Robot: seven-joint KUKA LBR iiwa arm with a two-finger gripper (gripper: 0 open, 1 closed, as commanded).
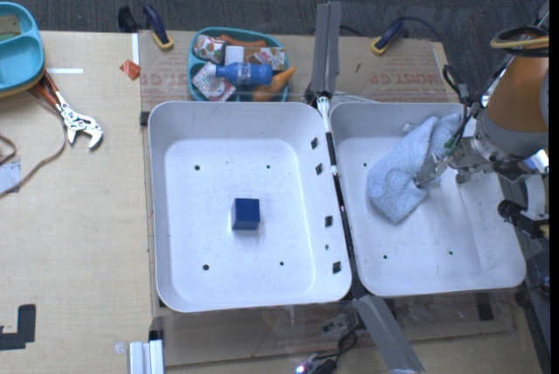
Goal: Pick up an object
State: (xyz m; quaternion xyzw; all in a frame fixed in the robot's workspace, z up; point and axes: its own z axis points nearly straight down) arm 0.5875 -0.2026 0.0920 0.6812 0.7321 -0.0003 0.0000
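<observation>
camera view has the gripper (430, 176) low over the right bin (489, 272), tips on the pale cloth (403, 173); cannot tell its state; the cloth runs lower-left to upper-right under it

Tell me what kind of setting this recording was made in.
Likely a robotics lab test bench: two white bins clamped on cardboard, a robot arm reaching over a light blue cloth, and a wrench beside a tub of props.

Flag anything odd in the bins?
The pale blue cloth in the right white bin lies crumpled, bunched up toward the claw. The small blue block in the left white bin sits square.
</observation>
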